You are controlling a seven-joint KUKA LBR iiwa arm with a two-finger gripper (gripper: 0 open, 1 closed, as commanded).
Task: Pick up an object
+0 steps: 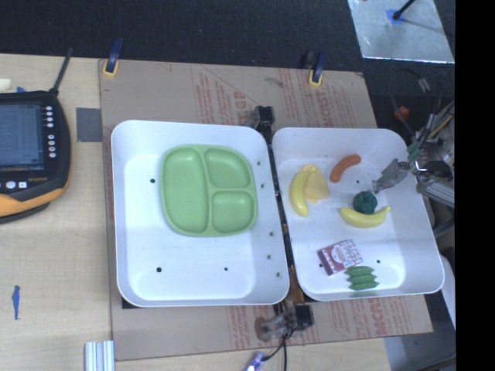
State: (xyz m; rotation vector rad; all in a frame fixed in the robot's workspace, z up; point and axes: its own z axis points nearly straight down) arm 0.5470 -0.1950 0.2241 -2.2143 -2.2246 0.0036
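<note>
From the camera above, we see two white bins on the worktop (62, 246). The left bin (135, 246) holds one green plate (207, 189) with three parts. In the right bin (410, 261) we count two bananas (306, 188) (363, 216), one orange sausage (345, 167), one dark green ball (365, 202) touching the lower banana, one red packet (339, 256) and one green bumpy thing (361, 277). The fingers (387, 178) hang just above the ball. We cannot tell how far open they are; nothing is in them.
</note>
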